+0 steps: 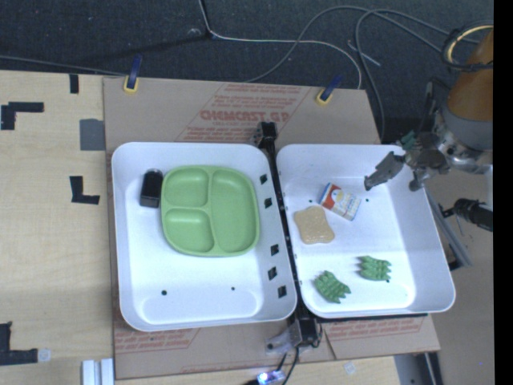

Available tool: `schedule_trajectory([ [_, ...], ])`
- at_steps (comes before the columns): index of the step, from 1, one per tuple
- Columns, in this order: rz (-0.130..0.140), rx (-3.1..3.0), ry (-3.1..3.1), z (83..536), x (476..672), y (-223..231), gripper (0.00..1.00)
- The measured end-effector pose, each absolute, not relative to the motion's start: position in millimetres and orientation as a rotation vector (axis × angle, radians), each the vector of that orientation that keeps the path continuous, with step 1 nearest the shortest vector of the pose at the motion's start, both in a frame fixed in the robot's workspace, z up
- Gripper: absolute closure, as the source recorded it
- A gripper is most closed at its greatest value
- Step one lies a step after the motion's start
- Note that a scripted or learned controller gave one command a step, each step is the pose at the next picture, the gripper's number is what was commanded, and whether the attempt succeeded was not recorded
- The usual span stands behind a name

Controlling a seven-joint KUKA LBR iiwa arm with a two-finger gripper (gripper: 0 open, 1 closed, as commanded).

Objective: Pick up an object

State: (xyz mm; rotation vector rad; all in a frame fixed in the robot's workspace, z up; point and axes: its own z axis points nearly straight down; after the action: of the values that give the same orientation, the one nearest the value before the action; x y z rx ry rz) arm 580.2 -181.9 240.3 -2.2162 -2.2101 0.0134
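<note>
open hand point(398, 173) hovers above right bin point(417, 239), near small carton point(341, 201).

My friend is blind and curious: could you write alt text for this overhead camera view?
A grey robot arm's gripper, jaws open and holding nothing, hovers at the right bin, which holds a small carton, a bread slice and two green toys. The left bin holds a green divided plate.

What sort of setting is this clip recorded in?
Probably a robotics lab grasping bench, not a kitchen: two white bins clamped onto a cardboard sheet, loose cables trailing behind, and toy food such as a bread slice laid out beneath the gripper.
</note>
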Motion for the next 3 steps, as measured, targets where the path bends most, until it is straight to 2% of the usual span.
schedule_trajectory([
  [1,0.002,-2.220,-2.222,248,582.8,-181,0.00],
  [2,0.008,-2.217,-2.218,184,580.0,-182,0.00],
  [3,0.007,-2.217,-2.220,137,572.3,-181,0.00],
])
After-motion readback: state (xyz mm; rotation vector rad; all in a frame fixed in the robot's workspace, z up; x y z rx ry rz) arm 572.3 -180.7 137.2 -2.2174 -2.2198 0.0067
